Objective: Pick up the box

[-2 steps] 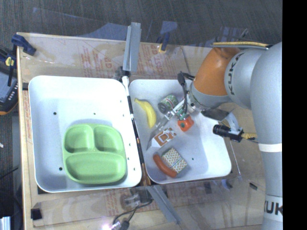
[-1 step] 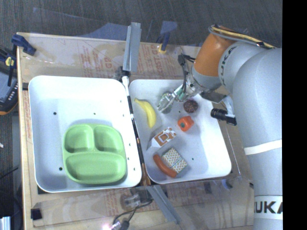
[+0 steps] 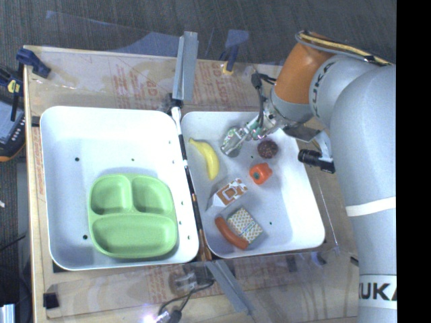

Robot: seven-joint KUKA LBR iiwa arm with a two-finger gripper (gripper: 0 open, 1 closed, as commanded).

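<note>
A small white and orange box (image 3: 231,192) lies in the middle of the right bin (image 3: 306,207). A second, flat box with a checked pattern (image 3: 244,225) rests near that bin's front edge, touching a red sausage (image 3: 227,233). My gripper (image 3: 234,140) hangs over the bin's back part, between the banana (image 3: 205,157) and a dark round fruit (image 3: 267,148). It is well behind both boxes and touches neither.
An orange fruit-like piece (image 3: 260,173) sits just right of the small box. The left bin (image 3: 60,180) holds a green divided tray (image 3: 133,215). My arm's grey body (image 3: 357,133) covers the right bin's right side.
</note>
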